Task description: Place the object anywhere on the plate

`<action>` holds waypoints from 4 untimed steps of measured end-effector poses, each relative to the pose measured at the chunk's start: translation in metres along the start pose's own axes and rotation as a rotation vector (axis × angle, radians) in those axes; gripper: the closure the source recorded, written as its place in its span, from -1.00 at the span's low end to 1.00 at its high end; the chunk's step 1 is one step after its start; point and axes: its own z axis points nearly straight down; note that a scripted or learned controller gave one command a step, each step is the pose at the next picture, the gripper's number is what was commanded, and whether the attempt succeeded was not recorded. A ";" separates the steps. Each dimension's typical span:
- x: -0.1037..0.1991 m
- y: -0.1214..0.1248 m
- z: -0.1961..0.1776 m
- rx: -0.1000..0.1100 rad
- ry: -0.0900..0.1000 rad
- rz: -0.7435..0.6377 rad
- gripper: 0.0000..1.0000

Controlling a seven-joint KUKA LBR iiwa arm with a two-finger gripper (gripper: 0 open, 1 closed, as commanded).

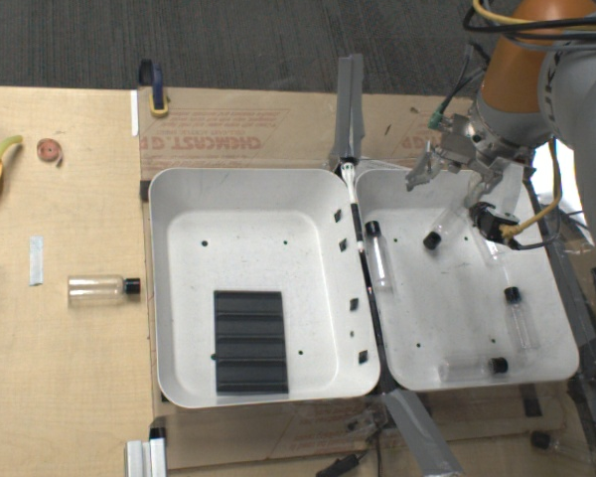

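The metal gripper (455, 177) is hanging with fingers spread; a clear cylindrical vial (445, 225) is lying just below it.

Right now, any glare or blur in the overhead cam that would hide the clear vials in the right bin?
Camera view: even lighting, soft shadows, focus sharp. The right bin is bright white, so the clear vials nearly vanish, only their black caps reading. Gripper slightly soft near the bin's top; the dark ribbed plate in the left bin has strong contrast.
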 end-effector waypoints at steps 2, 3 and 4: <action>-0.130 0.044 -0.160 -0.001 0.000 -0.138 -1.00; -0.138 0.020 -0.229 0.000 0.000 0.064 -1.00; -0.085 0.046 -0.228 0.002 -0.001 0.503 -1.00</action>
